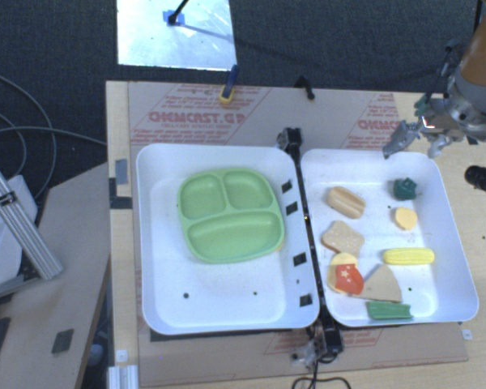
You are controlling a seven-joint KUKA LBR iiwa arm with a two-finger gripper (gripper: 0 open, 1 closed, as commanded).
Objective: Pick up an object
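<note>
Gripper [415,136] jaws spread and empty over the bin's far rim [364,151]; dark green piece [404,188] just below-inboard, descent here likely clips rim.

The left shallow white bin [158,298] is mostly taken up by a green three-compartment plastic plate [230,215], leaving bare floor along its near edge and left side. In the right shallow white bin [449,241], toy foods crowd the middle and near end: a tan hot-dog bun [346,201], a slice of toast [342,237], a yellow corn cob [408,256], a red-and-yellow piece [346,276], a tan wedge [382,285] and a green bar [388,311]. A dark green lump [404,188] and a yellow disc [405,218] sit apart near the far right. The far left corner is open floor.
</note>
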